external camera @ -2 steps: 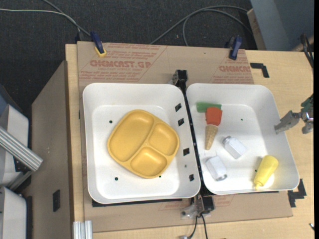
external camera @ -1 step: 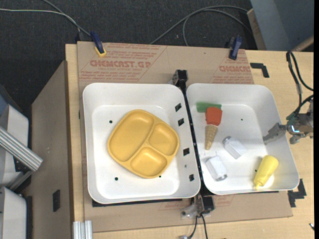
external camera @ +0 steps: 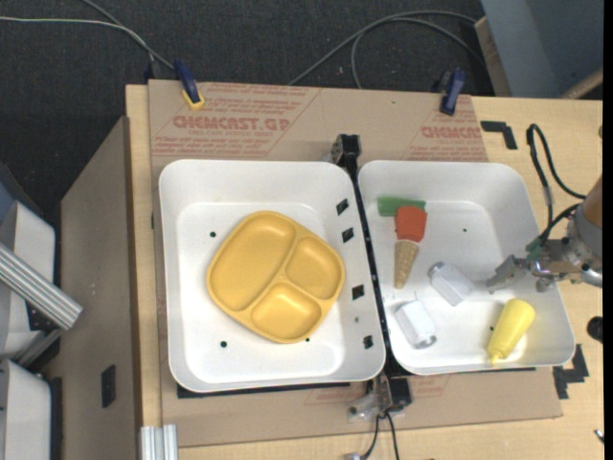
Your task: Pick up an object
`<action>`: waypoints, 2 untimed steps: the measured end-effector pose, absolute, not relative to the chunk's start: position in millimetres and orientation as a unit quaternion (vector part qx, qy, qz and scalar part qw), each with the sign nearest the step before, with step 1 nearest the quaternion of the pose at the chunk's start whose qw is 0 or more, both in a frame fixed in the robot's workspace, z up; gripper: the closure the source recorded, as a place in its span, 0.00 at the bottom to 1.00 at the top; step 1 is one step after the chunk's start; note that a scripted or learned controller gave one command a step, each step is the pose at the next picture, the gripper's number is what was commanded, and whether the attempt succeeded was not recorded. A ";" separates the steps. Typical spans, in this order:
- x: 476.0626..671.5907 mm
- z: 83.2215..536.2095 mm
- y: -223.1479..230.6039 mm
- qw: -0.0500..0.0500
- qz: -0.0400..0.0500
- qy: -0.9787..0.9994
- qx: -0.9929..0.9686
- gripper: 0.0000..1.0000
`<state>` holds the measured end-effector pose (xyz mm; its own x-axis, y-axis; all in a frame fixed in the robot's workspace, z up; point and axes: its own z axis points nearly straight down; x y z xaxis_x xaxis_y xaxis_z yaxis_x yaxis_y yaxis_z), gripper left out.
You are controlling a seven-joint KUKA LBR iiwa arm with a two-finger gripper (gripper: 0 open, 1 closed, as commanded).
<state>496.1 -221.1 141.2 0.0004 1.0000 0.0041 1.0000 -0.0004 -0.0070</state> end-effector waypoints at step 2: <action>497.2 102.1 -219.5 0.002 -0.001 -0.707 -0.707 1.00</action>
